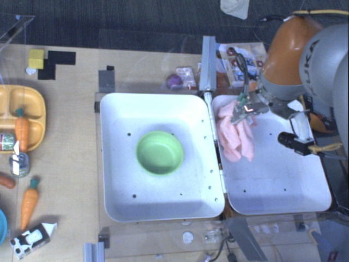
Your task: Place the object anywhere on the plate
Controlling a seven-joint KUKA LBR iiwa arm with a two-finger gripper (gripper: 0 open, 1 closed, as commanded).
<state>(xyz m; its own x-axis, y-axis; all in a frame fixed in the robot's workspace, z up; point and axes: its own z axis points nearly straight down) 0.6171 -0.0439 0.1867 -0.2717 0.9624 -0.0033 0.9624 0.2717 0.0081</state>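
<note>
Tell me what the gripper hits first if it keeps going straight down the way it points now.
Most likely the pink cloth: the gripper hangs over its upper end in the right bin, pointing downward. Depth is hard to judge, so it may already be touching it.

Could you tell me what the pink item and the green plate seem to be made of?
Pink item: soft cloth, likely a towel, judging by its limp folds and matte look. Green plate: probably smooth plastic, given its even colour and soft sheen.

Crumpled pink cloth (234,135) lies in right bin; green plate (159,153) sits in left.
</note>
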